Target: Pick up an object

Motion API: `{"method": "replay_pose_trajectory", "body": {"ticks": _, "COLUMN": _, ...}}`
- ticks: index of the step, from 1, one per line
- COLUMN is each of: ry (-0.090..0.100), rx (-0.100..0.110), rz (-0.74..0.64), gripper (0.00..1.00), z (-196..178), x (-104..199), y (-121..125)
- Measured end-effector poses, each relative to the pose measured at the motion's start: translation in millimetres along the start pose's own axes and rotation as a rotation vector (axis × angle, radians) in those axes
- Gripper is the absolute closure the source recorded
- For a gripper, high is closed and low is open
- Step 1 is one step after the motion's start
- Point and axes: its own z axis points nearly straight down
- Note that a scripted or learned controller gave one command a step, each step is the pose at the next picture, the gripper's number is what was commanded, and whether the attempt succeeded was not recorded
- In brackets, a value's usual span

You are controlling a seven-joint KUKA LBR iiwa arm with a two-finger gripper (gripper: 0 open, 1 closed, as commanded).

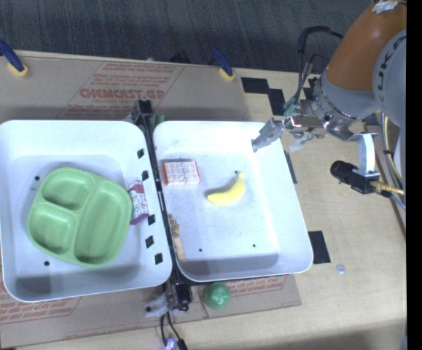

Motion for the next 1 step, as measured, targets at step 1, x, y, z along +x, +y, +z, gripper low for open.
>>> {"method": "replay_pose_trajectory", "body": {"ticks": 1, "ry": 0.001, "rx": 0.003, "rz": -0.001, "gripper": 0.0, "z": 169.3, "x": -12.2, "y": -82.8}}
